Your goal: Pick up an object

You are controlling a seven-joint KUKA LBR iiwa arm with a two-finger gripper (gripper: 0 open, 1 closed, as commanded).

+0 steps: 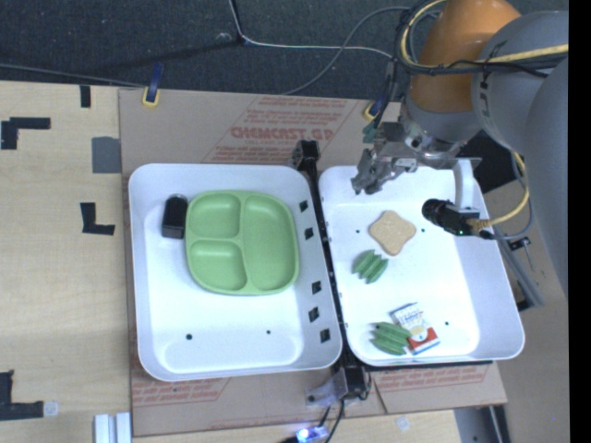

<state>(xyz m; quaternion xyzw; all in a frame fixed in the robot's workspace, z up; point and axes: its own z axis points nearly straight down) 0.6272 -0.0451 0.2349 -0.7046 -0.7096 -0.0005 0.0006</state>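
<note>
I see the grey arm with its orange band (462,26) reaching in from the right, claw (367,181) hovering over the top-left corner of the right shallow white bin (480,293). Nothing between its fingers; cannot tell how wide they stand (too small and dark against the wrist).

Right bin contents:
- tan bread-slice-shaped piece (393,233), just below and right of the claw, apart from it
- small green pea-pod-like piece (370,266), just below the bread piece
- second green pod (390,338) near the bottom edge, touching a small white-and-red packet (415,327)

Left shallow white bin (148,275) holds a light green three-compartment plastic plate (242,243), flat, with a small black block (174,216) just beside its left rim.

Both bins sit side by side on a brown cardboard sheet (277,127) on the desk.
</note>
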